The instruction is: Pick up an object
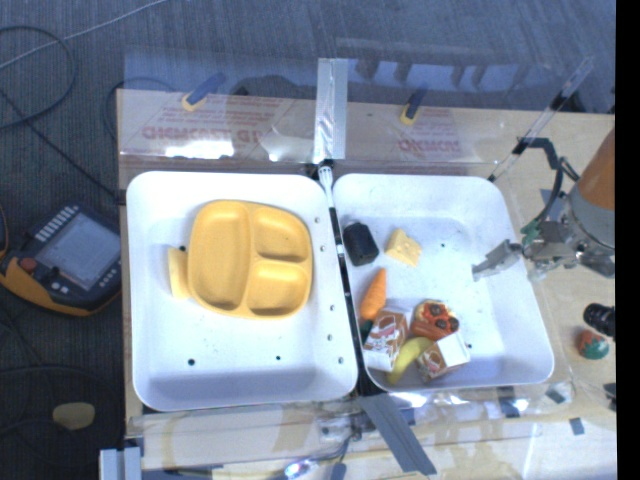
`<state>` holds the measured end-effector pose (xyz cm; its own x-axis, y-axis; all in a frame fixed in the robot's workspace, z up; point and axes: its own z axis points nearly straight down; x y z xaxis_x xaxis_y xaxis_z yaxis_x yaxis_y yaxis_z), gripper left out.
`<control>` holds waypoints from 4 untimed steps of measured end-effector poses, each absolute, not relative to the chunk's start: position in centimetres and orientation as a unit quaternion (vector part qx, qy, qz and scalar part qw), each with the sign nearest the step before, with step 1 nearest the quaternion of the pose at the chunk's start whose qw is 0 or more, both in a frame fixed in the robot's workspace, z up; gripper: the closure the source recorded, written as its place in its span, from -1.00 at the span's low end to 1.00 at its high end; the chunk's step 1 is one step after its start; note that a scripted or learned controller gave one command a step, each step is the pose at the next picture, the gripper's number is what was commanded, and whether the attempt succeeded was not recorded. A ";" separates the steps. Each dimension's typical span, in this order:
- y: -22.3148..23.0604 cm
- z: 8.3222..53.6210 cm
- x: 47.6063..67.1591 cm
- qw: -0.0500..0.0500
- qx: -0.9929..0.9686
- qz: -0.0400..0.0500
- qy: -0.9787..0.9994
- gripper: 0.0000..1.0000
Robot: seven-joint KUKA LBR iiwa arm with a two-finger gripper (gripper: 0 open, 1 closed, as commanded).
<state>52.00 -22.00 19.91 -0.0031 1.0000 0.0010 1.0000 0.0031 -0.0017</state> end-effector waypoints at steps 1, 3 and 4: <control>-13.2 9.0 56.1 -0.005 -0.580 -0.002 -0.814 -1.00; -6.9 18.4 61.9 0.000 -0.564 0.000 -0.825 -1.00; -6.8 19.2 61.9 0.000 -0.564 0.001 -0.826 1.00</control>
